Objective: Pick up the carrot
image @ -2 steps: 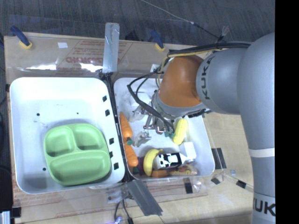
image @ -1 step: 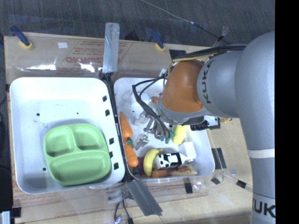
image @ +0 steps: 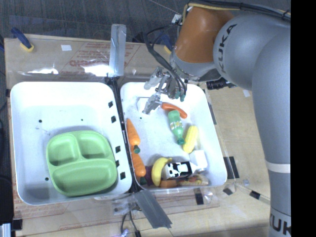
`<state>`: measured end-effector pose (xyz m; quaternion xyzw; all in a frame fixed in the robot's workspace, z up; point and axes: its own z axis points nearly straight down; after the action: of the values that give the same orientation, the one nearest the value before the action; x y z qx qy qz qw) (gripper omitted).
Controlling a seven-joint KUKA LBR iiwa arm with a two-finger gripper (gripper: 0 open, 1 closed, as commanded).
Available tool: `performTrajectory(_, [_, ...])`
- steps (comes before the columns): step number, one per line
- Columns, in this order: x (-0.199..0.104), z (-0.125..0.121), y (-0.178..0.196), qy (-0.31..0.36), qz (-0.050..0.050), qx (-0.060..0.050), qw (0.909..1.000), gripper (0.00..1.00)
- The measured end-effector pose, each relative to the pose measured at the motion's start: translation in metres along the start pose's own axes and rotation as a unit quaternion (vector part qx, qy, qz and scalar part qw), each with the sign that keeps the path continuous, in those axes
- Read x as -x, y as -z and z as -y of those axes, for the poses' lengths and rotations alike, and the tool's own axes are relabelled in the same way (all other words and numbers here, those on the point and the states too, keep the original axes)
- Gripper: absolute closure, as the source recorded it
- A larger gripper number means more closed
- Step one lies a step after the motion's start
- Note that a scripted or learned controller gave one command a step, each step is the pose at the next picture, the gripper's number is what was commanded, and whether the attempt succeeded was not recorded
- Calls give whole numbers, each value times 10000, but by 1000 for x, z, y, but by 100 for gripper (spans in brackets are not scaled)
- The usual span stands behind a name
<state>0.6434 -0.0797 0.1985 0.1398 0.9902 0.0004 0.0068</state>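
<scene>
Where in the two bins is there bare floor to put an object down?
Left bin: bare floor behind the green tray, toward the far wall. Right bin: a bare strip in the middle, between the carrots along the left wall and the green bottle. Its near end, around the banana, is crowded.

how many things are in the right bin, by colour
orange: 4 (carrot, carrot, one by the gripper, one at the bottom wall)
yellow: 2 (banana, piece)
green: 1 (bottle)
black-and-white: 1 (toy)
white: 1 (block)
total: 9
</scene>
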Motion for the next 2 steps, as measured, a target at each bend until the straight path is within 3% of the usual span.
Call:
performTrajectory(1, [-45,37,-106,-737,-51,-52,9973,0])
performTrajectory(2, [-19,33,-103,-2036,-20,-92,9790,0])
